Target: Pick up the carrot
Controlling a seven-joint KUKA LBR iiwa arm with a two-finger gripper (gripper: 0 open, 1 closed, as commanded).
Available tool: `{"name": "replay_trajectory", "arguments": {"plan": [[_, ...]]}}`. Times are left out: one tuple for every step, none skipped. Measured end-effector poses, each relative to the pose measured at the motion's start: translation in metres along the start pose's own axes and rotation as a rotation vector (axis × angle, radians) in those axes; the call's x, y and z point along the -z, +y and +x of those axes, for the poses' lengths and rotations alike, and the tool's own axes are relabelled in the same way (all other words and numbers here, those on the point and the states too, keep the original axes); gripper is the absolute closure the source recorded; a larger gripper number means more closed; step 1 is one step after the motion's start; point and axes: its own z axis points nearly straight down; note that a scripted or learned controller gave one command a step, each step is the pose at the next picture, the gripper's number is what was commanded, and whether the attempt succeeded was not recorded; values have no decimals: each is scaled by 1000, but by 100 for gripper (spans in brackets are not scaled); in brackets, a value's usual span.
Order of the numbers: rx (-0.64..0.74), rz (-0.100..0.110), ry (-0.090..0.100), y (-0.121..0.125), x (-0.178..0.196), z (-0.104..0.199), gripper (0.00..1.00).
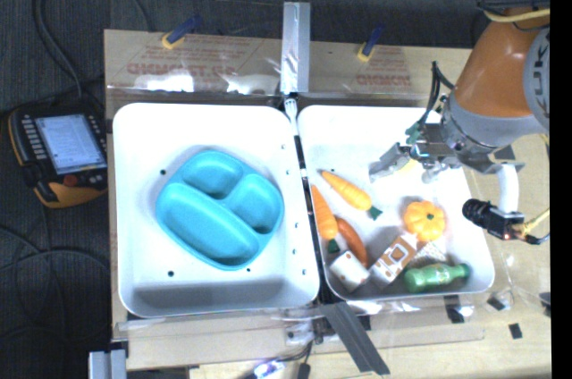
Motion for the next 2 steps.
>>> {"name": "replay_trajectory", "arguments": {"plan": [[-131, 0, -1, 51, -127, 22, 0], [-154, -14, -2, -22, -129, -14, 0]]}}
